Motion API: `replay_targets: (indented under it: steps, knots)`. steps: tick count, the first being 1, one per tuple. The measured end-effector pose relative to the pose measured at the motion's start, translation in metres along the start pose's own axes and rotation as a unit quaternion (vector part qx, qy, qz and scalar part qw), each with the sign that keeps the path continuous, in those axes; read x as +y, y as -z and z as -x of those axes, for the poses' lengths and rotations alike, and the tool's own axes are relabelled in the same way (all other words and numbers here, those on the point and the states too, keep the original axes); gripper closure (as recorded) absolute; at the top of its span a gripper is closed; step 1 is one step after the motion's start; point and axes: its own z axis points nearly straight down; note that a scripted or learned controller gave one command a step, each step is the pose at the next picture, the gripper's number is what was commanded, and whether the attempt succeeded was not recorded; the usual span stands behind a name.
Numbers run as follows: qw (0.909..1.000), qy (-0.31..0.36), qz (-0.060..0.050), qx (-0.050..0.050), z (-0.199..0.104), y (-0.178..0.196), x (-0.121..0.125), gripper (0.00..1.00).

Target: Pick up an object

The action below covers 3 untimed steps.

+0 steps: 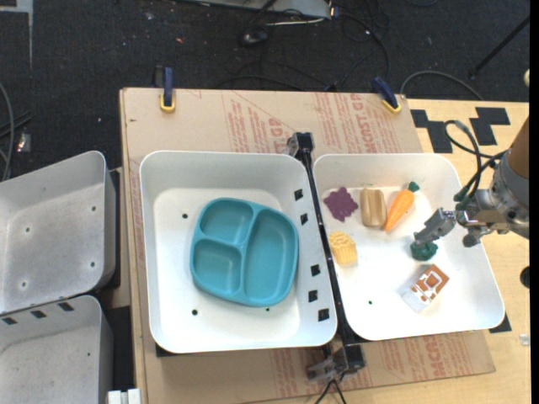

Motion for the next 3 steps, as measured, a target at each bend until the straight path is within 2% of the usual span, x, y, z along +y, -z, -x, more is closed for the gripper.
replay_targets:
  steps: [1,3]
  knots:
    - [1.0000,0.002,0.005,-0.001,0.000,0.005,0.002,0.00]
    - [1.0000,0.001,0.003,0.000,-0.009,-0.096,-0.002,0.00]
